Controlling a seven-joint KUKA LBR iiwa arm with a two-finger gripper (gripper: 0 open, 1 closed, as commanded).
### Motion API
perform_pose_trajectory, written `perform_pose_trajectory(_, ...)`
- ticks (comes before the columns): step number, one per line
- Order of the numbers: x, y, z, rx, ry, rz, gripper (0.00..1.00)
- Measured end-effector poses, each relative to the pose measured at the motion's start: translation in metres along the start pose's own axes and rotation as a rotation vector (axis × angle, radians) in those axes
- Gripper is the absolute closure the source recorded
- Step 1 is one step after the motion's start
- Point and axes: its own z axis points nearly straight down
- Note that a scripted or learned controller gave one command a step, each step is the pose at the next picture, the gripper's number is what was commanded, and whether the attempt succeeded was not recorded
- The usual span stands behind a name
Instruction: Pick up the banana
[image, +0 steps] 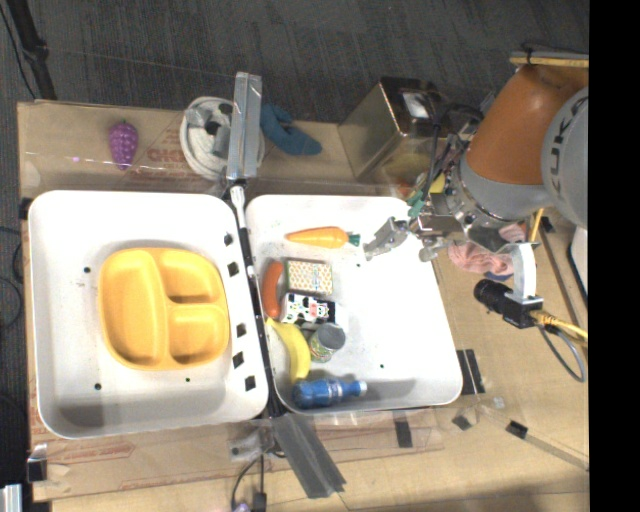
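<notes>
Your gripper (385, 238) hangs over the upper right part of the right bin (430, 330), metal fingers pointing toward the bin's middle. Jaw gap is too small and blurred to read, so you cannot tell open from closed; nothing visible between the fingers.

One banana (292, 348): smooth, curved, yellow, lying well below and left of the jaws, against the bin's left wall. It touches the can (326, 341), one small round metal tin, just on its right. One blue plastic bottle (328, 390) lies on its side just below the banana.

One carrot (318, 237), glossy orange and tapered, sits just left of the jaws. One flat printed box (308, 292), rectangular, lies below-left of the jaws, between carrot and banana. One red-orange elongated piece (271, 288) lies beside the box's left edge; can't tell what it is.

Two bins, both shallow, white, smooth plastic with rounded corners. The left bin (60, 300) holds one yellow divided tray (165, 305), three compartments, far left of the jaws.
</notes>
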Motion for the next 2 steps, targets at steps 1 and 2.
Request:
perform_pose_trajectory(1,0.044,-0.036,0.099,0.001,0.0,-0.133,0.0)
perform_pose_trajectory(2,0.064,-0.077,0.177,-0.01,-0.001,-0.175,0.0)
